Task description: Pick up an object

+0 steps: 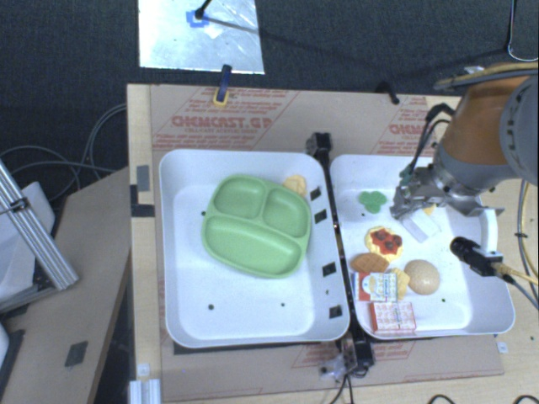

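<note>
Over the right bin's [493, 310] far edge, your gripper [410, 200] hovers; whether its fingers are spread, you cannot tell. Toy food [384, 241] lies below toward the near edge. You seem mid-approach; next, descend onto one piece.

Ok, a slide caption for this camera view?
Grey arm's gripper hovers over right white bin of toy food; green divided plate sits in left bin.
</note>
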You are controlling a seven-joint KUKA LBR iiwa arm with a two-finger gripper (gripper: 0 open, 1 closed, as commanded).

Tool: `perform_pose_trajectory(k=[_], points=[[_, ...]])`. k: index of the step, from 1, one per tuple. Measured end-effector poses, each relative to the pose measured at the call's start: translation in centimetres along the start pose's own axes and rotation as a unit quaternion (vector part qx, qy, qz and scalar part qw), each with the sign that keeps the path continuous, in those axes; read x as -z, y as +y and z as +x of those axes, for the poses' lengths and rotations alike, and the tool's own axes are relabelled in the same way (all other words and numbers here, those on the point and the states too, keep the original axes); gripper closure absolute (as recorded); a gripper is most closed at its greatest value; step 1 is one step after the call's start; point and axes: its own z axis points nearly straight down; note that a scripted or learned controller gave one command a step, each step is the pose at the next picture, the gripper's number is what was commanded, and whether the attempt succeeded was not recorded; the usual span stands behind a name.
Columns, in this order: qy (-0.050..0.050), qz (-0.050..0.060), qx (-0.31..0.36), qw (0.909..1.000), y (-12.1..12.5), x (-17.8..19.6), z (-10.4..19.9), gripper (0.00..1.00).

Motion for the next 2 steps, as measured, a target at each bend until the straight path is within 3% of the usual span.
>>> perform_pose_trajectory(k=[1,2], points=[[0.0,0.0,0.0,1.0,0.2,5.4,0.0,1.0],[0.001,0.002,0.002,1.0,0.8,4.8,4.8,1.0]])
